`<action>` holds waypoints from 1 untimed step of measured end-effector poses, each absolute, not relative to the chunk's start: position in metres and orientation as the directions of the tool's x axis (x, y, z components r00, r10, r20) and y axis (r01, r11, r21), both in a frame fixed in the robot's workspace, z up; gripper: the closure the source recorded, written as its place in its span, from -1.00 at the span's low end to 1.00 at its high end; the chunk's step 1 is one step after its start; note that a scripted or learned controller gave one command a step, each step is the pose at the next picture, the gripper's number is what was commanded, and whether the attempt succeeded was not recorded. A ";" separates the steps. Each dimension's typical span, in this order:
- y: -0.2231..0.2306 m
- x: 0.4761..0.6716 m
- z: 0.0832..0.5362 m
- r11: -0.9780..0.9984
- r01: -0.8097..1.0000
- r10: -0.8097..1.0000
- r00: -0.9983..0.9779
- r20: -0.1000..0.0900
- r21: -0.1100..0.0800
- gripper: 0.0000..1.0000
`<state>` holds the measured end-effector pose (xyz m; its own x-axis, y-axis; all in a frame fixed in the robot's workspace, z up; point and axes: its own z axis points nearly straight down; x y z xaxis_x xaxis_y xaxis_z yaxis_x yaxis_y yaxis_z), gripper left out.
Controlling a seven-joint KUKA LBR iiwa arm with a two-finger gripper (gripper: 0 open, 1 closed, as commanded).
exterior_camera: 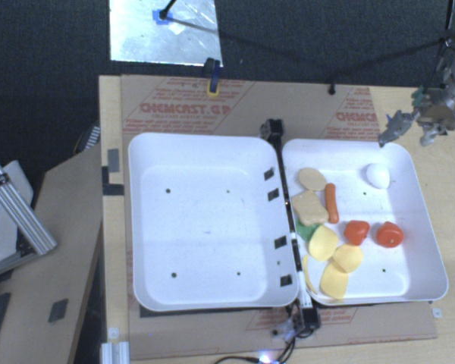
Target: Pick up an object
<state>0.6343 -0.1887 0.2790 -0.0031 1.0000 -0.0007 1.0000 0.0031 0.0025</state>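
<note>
Here, seen from above, the gripper hangs with its two fingers spread and nothing between them, just past the far right corner of the right bin, while the left bin sits beside it. The nearest thing to take is a white egg, alone near that corner. Being round and smooth, it would likely roll or squirt free if the fingers close off-centre, and a low approach could clip the rim.
</note>
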 end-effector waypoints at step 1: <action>-0.150 0.666 0.154 0.008 1.000 1.000 -0.008 0.002 -0.001 -1.00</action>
